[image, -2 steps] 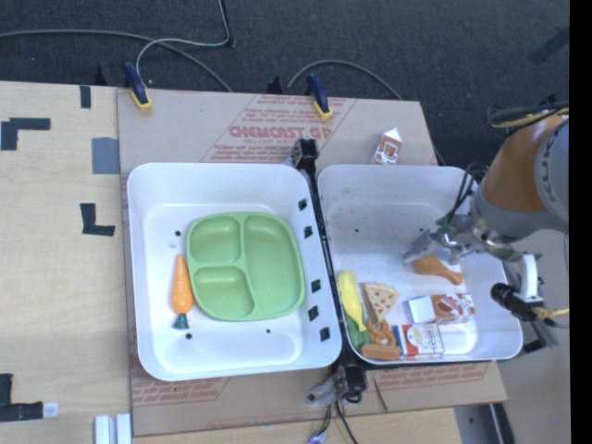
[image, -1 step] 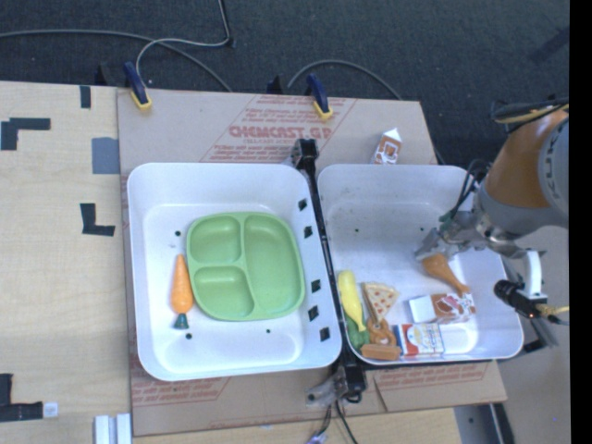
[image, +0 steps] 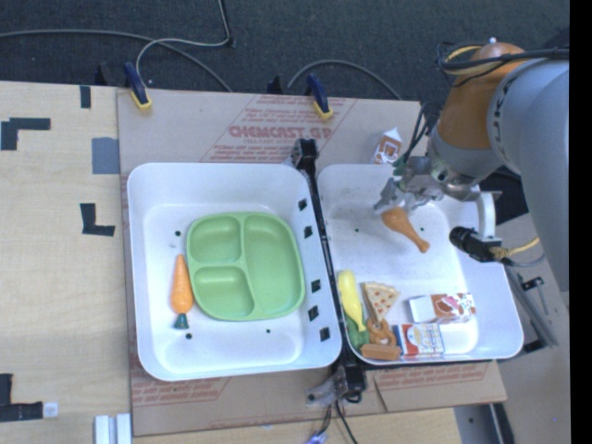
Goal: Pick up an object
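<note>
Claw (image: 400, 192) work centres on the right bin (image: 481, 285), just above a toy drumstick (image: 407, 225) lying at its tip, seemingly the chosen target; I cannot tell its state. Remaining food crowds the near edge, while the left bin (image: 148, 248) holds a green plate (image: 245, 266) and carrot (image: 181, 285).

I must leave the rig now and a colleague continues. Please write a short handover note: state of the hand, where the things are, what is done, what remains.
Hand: low over the far part of the right bin, right above the thick end of the toy drumstick; grip cannot be judged.
Drumstick: appears to lie on the bin floor, not lifted.
Right bin, near end: banana, pizza slice, small cartons.
Left bin: green divided plate, with a carrot beside it.
Done: approach to the drumstick.
Left: secure a grasp and lift an object.
</note>
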### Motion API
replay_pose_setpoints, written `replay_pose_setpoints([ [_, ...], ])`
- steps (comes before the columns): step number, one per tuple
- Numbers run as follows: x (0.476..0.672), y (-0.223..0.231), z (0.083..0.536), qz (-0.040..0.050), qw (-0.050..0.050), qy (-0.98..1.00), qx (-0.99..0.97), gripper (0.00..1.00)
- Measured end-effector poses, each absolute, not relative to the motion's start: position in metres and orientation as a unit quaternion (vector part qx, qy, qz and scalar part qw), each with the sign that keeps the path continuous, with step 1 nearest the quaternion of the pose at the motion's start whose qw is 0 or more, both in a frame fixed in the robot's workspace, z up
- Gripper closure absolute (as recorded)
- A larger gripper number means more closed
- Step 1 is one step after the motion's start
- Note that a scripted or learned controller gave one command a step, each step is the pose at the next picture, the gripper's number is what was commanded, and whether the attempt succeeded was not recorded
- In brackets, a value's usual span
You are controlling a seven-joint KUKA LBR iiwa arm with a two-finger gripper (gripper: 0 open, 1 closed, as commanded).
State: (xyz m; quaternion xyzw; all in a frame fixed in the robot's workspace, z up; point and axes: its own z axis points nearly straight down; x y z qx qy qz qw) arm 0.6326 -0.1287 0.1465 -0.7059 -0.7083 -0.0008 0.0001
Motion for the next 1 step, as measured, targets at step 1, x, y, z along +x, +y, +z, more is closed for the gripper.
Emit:
replay_pose_setpoints([
  [1,0.5780,-0.0801,0.1842,0.0002,0.001,-0.708,-0.706,1.00],
])
